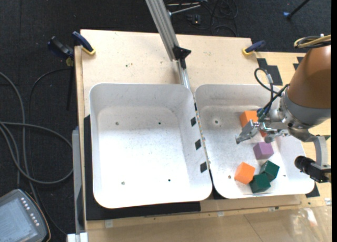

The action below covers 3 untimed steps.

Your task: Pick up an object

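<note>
In the right bin [221, 99], going left to right, my gripper [251, 132] hangs with fingers a little apart, holding nothing, just left of the purple block [263, 150], which looks light, hard and smooth, so I'd pinch its flat sides.

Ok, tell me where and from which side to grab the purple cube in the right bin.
Take the purple cube from straight above, across its left and right faces. It sits slightly apart: the green blocks lie just below it and an orange block above, so those two sides look freest. Its flat, parallel faces suit a pinch. The gripper hovers close by at its upper left.
</note>
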Motion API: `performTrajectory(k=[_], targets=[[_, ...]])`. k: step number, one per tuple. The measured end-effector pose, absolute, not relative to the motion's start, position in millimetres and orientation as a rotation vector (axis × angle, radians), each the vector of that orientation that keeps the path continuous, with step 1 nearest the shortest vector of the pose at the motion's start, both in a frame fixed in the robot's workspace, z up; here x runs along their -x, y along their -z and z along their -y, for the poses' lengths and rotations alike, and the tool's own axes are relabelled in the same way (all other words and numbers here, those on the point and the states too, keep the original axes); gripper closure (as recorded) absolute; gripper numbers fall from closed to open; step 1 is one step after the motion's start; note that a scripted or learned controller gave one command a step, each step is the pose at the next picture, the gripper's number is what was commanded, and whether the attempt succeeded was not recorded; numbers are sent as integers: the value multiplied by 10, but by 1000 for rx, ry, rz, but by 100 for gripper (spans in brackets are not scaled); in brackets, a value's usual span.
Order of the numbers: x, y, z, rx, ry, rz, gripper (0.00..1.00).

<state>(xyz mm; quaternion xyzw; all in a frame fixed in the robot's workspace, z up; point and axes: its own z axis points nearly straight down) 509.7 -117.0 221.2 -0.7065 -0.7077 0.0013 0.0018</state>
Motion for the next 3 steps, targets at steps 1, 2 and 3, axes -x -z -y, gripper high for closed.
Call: performTrajectory(k=[1, 2, 3], targets=[[-5105, -2232, 1171, 2221, 0, 2221, 0], [-5053, -1619, 1228, 2220, -6, 2215, 0], [-5042, -981, 1258, 2219, -6, 2216, 0]])
